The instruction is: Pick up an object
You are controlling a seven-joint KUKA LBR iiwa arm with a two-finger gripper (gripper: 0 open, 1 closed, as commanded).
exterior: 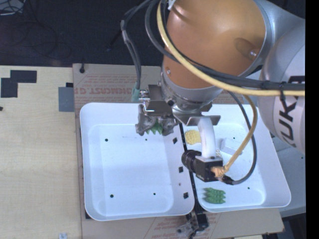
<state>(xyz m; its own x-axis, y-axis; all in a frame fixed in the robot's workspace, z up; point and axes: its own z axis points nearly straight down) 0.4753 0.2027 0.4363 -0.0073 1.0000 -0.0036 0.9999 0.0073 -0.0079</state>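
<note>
Green object between gripper fingers

The gripper hangs over the upper part of the left bin, and its fingers merge into one dark grey mass, so whether they stand apart or closed cannot be told. A small green thing shows right at the fingers, half covered by them; its shape is unclear, and whether it is clamped or merely lies behind them cannot be judged. To the right of the jaws, a yellow object in the right bin is partly hidden by the wrist mount. The arm above is cut off by the top edge.
</note>
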